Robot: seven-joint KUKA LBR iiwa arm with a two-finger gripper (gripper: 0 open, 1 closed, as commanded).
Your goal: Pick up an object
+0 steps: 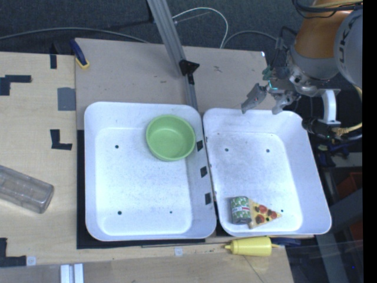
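Note:
A green bowl sits upright at the back of the left bin. In the right bin, near its front edge, a small green can lies beside a toy pizza slice. My gripper hangs above the back rim of the right bin, far from the can and pizza slice. Its two fingers are spread apart with nothing between them.
A yellow bottle lies on the bench just in front of the right bin. A clear plastic container rests at the far left. A metal pole slants down toward the gap between the bins at the back.

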